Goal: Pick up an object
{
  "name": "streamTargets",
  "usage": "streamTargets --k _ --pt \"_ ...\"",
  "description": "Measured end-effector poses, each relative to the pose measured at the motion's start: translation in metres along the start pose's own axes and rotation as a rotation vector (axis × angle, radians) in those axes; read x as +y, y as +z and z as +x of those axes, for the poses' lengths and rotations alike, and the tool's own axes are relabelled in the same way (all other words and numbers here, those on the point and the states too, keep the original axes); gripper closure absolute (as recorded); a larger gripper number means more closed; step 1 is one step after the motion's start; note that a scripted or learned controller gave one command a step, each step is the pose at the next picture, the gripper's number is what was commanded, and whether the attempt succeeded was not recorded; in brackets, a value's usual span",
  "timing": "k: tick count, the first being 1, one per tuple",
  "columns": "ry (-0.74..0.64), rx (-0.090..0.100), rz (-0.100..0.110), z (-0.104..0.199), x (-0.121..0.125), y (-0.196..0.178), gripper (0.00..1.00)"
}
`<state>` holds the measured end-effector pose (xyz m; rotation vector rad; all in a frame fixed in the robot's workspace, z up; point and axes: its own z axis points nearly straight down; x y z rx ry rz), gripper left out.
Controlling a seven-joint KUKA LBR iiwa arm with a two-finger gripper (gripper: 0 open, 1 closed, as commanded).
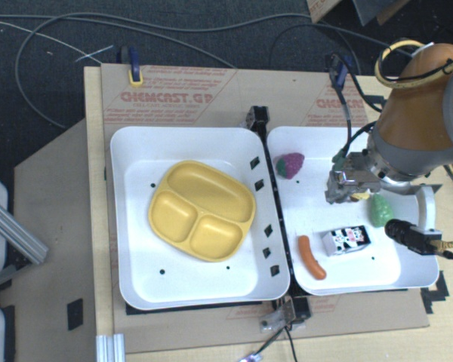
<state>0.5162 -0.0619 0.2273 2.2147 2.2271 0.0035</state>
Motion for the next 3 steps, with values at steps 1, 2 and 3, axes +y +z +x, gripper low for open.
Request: streamTargets --k 1,2,3 --pt "0.0 0.001 0.004 0.048 0.005 0.007 1.0" --pt "0.0 0.001 0.003 0.099 0.014 0.016 1.0" --pt "0.0 0.001 0.001 0.148 0.019 0.011 1.0"
